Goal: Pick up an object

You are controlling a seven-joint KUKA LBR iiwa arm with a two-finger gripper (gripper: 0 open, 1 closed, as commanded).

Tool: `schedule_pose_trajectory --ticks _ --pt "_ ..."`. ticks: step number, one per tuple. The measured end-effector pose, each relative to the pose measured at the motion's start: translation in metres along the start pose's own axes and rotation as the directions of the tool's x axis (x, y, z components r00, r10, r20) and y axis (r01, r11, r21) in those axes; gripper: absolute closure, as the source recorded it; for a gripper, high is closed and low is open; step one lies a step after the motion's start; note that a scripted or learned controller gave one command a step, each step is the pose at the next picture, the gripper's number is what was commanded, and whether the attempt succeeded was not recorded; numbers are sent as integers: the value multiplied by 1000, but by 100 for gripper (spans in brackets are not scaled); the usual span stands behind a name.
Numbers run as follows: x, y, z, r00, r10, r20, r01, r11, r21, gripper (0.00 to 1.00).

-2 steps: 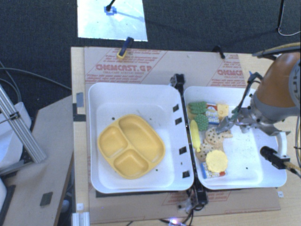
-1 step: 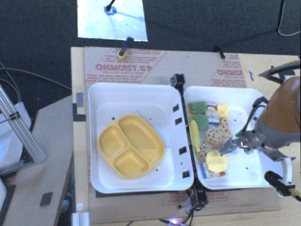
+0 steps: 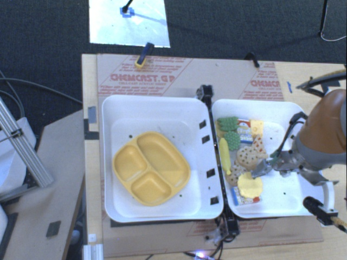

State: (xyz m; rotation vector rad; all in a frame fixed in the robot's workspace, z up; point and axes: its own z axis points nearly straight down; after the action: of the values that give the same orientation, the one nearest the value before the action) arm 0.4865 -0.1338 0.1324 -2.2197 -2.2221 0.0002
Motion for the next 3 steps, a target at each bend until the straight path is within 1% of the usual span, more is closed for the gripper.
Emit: schedule_pose_trajectory --ticks 1,2,3 --pt "29 69 13 1000 -8 1 8 1000 -7 0" --pt "15 15 44 1000 3 -1 -3 1000 -13 0" --pt "36 4 45 1000 -3 1 3 1000 -12 0"
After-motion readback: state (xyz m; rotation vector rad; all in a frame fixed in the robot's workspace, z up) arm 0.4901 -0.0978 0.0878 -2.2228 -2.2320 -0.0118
